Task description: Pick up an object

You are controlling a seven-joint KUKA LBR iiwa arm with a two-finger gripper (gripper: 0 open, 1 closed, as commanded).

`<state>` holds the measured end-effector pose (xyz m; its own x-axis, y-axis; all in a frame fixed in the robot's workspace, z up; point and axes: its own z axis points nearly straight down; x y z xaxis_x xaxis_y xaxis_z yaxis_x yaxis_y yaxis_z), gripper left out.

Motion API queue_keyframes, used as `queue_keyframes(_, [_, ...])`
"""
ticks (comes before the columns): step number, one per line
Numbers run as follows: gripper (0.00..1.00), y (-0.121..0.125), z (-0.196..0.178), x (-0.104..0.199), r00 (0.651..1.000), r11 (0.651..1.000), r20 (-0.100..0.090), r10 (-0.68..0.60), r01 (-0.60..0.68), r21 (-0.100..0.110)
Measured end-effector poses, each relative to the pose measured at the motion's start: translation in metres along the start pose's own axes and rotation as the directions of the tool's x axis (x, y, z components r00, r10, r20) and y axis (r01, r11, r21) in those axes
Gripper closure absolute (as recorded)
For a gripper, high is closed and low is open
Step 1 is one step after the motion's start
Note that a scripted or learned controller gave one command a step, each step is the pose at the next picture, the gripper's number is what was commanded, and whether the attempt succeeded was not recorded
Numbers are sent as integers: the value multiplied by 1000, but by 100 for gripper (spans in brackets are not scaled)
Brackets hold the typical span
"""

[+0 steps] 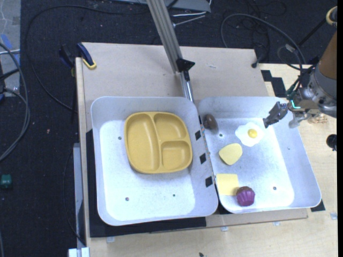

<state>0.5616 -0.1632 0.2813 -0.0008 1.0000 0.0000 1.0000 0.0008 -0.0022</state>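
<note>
The right bin [300, 165] holds several small items: a fried-egg toy [250, 134], a pale yellow rounded slice [230, 154], a yellow square slice [226, 184], a purple fruit-like piece [245, 196] and a brown lump [210, 122] near the bin's left wall. My gripper [284, 117] hovers over the right bin's upper right part, just up and to the right of the egg. It is open, its two fingers spread apart with nothing between them.
The left bin [110, 191] bears a yellow divided plate [158, 142]. A metal pole [166, 28] slants down to the gap between the bins. Cables lie on the dark floor around the bench.
</note>
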Motion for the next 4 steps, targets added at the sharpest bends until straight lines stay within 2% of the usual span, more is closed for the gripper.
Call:
queue_keyframes(1, [0, 1, -1, 0, 1000, 1000, 0, 0, 0, -2])
queue_keyframes(4, [0, 4, 137, 8, 1000, 1000, 0, 1, -1, 2])
